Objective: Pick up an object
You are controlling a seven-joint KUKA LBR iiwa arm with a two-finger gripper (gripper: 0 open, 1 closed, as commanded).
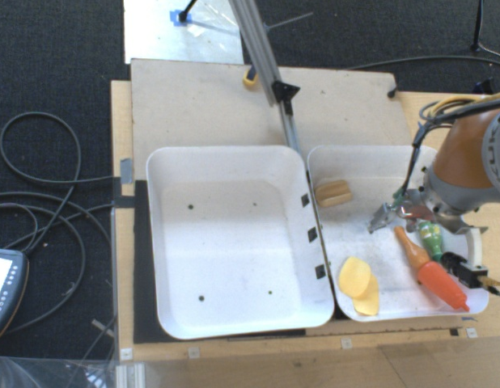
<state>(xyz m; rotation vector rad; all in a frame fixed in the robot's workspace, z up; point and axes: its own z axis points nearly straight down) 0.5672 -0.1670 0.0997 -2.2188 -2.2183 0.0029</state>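
Camera view shows the gripper (385,217) narrow and holding nothing over the right bin (359,162); it should open, then descend squarely on the carrot (432,270)

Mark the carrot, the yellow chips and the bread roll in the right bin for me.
carrot (432,275), camera view, on the orange body near its thick end.
yellow chips (357,281), camera view, middle of the upper chip.
bread roll (333,192), camera view, centre of its top.

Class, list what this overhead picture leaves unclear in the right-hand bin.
- Pincer in the right bin: too small and blurred to tell whether open.
- Green object: partly hidden under the arm's wrist; its identity is unclear.
- Yellow pieces: whether one item or two overlapping is unclear.
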